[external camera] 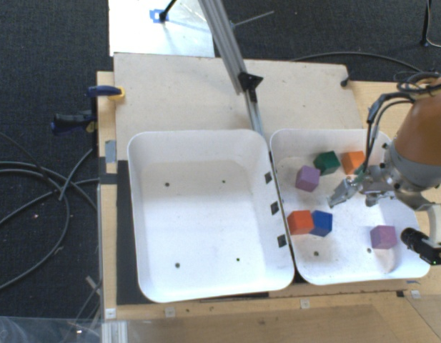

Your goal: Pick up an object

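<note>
Looking down through the fixed camera view, I see the arm [420,138] reaching in from the right over the right-hand bin [334,274], with the hand [343,193] low among the blocks. I cannot tell how far open the hand is, and nothing visibly sits in its grip, so I treat it as carrying nothing.

The candidates all lie in that right bin: a green block [326,162] and an orange block [352,161] near the far wall, a purple block [307,178] just left of them, a red-orange block [300,222] touching a blue block [321,223] near the divider, and a second purple block [383,237] toward the near right corner. The hand's tip sits between the far cluster and the red-blue pair, close to the orange block.

My read is that the approach step is in hand, with no grasp made. The next move calls for settling on one block, centring over it, descending and closing; the touching pair looks the harder pick.

The left bin [206,213] sits beside it on a pale board [177,91] over the table. A metal pole [227,41] slants across, a blue clamp [98,91] grips the board's left edge, and cables [34,191] trail over dark carpet.
</note>
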Action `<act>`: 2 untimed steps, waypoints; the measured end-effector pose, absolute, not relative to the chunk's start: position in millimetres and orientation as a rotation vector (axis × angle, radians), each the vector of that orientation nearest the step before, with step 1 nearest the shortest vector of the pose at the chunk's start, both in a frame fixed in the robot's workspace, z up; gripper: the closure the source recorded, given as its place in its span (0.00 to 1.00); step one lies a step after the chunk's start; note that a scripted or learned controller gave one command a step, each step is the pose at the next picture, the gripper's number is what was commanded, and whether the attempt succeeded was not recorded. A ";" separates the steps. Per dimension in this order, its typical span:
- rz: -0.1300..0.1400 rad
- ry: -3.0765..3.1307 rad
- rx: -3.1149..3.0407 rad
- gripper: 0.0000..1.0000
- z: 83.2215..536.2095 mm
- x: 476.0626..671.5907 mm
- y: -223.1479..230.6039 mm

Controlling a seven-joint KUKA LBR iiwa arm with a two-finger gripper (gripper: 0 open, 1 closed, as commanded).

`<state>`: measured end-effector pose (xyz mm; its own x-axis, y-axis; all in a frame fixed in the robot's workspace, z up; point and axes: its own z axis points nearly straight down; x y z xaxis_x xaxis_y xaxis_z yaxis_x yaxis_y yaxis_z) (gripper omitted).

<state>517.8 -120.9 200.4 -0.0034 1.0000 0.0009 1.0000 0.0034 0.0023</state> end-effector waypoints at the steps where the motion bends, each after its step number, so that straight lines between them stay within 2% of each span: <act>1: 0.000 2.231 2.213 0.00 86.5 609.5 -105.8; 2: -0.034 2.237 2.237 0.00 89.8 649.8 -84.7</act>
